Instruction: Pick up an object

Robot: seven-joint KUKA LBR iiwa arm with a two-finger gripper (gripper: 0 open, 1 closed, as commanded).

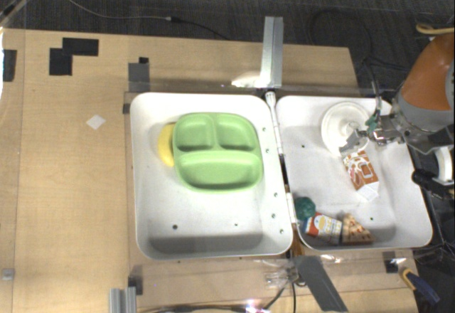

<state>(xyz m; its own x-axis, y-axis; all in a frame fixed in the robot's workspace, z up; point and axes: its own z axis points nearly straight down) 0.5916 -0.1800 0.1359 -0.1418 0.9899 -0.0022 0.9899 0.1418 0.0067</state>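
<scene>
My gripper (357,138) hangs over the back of the right bin (412,205), reaching in from the right on the grey arm with its orange band (432,77). It sits right at the near-right edge of a white round cup (337,124). Just below it lies a white and brown snack packet (361,171). At the bin's front left corner are a dark green object (306,205) and a colourful lying bottle (337,228). I see nothing between the gripper's tips.
The left bin (206,223) holds a green divided plate (215,150) with a yellow object (165,145) poking out at its left side. A metal post (273,52) stands behind the divider between the bins. Wooden bench extends to the left.
</scene>
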